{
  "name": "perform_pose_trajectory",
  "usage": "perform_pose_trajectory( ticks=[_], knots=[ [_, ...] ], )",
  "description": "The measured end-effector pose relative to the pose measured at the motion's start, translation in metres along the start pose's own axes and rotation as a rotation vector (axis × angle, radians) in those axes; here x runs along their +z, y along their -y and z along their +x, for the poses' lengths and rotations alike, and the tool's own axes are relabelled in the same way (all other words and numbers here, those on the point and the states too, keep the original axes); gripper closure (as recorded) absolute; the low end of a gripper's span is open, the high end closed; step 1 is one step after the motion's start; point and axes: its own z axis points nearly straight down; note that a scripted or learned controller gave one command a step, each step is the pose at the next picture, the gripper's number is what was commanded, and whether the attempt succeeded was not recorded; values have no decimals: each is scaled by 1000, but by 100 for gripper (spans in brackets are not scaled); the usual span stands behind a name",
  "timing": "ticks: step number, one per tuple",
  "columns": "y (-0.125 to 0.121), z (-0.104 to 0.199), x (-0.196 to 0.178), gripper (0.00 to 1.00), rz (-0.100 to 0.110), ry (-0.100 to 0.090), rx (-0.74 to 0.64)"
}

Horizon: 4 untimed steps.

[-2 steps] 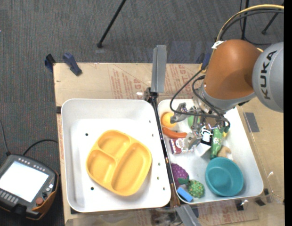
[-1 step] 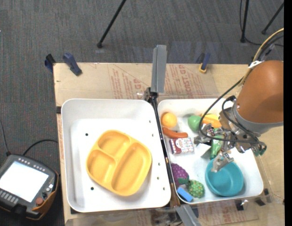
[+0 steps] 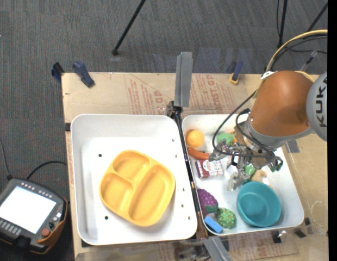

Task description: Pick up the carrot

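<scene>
The carrot [image 3: 199, 153] is a short orange stick lying in the right bin [image 3: 295, 199], close to that bin's left wall and just below a round orange fruit [image 3: 195, 138]. My gripper [image 3: 237, 177] hangs low over the middle of the same bin, to the right of the carrot and apart from it, between a red-and-white pouch [image 3: 211, 168] and the teal bowl [image 3: 259, 203]. The wrist's orange band [image 3: 281, 104] hides part of the bin behind it. I see nothing held by the gripper.
The left bin [image 3: 87, 145] holds a yellow divided plate [image 3: 138, 187]. In the right bin, purple grapes [image 3: 207, 199], a green knobbly toy [image 3: 227, 217] and a small blue piece [image 3: 212, 223] lie at the front left. A green item [image 3: 225, 141] peeks out beside the wrist.
</scene>
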Motion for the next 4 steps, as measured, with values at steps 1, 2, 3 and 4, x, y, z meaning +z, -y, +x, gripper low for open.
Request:
perform_pose_trajectory(
  ticks=[1,2,3,4],
  knots=[
    [39,-13,-2,0,6,8,-85],
    [103,-9,-10,0,8,10,-36],
    [104,-35,61,0,1,6,34],
    [53,-41,58,0,6,9,-153]
  ],
)
